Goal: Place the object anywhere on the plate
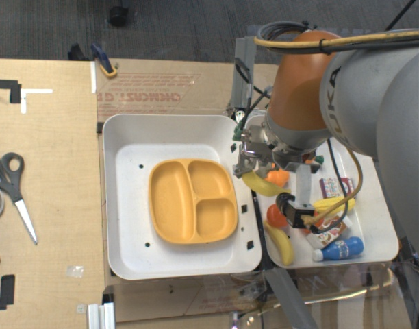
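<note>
A yellow plate (193, 201) with three compartments lies in the left white bin (120, 184), with nothing on it. My gripper (254, 162) hangs over the left edge of the right bin (374, 249), just right of the plate. A yellow banana-shaped toy (259, 183) shows directly under the gripper, next to an orange piece (278, 178). The wrist hides how the toy and gripper meet.
The right bin also holds a second yellow banana (281, 245), a red-orange piece (274, 215), a blue and white bottle (341, 249), a yellow item (331, 206) and a small packet (331, 185). Scissors (14, 190) lie on the bench at far left.
</note>
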{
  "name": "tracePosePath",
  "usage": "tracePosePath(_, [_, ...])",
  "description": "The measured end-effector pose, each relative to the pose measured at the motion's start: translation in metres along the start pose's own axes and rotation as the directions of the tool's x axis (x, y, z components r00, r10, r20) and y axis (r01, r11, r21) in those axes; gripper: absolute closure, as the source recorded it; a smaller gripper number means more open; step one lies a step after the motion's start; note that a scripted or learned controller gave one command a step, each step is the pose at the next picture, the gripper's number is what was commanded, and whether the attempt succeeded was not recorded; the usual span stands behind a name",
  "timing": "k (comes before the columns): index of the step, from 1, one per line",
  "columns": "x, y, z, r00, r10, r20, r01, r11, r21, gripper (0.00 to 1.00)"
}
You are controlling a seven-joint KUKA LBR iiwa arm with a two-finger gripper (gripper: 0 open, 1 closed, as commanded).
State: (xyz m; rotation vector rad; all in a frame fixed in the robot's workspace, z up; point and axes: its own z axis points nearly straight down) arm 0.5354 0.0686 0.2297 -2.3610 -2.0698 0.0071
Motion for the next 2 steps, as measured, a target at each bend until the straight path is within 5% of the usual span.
tracePosePath(1, [0.0571,-0.0445,-0.0575,1.000,0.018,0.000,-0.018,1.000,-0.002,1.00])
tracePosePath(2, [0.0567,-0.0444,-0.0573,1.000,0.018,0.001,-0.018,1.000,-0.002,0.00])
